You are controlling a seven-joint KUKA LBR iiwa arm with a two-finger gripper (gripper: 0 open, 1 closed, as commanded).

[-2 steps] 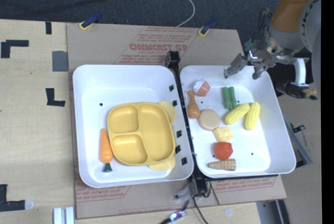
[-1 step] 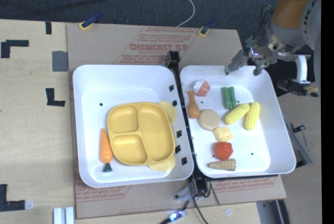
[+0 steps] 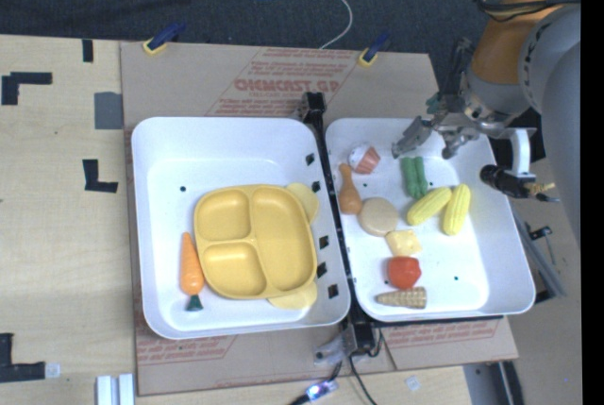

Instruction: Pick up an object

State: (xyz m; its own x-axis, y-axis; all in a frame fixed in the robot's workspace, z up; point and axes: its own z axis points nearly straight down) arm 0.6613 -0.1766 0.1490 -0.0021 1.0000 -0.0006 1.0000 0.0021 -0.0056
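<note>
My gripper hangs over the back of the right bin, its two fingers spread open with nothing between them. Just below it lies a green cucumber. Further in the same bin are two yellow corn cobs, a beige round bun, a drumstick, a pink-and-white piece, a pale yellow chunk, a red tomato and a tan corn-like cone.
The left bin holds a yellow divided plate, an orange carrot by its left side and pale yellow pieces at the plate's right edge. A cable loops across the dark floor behind the bench.
</note>
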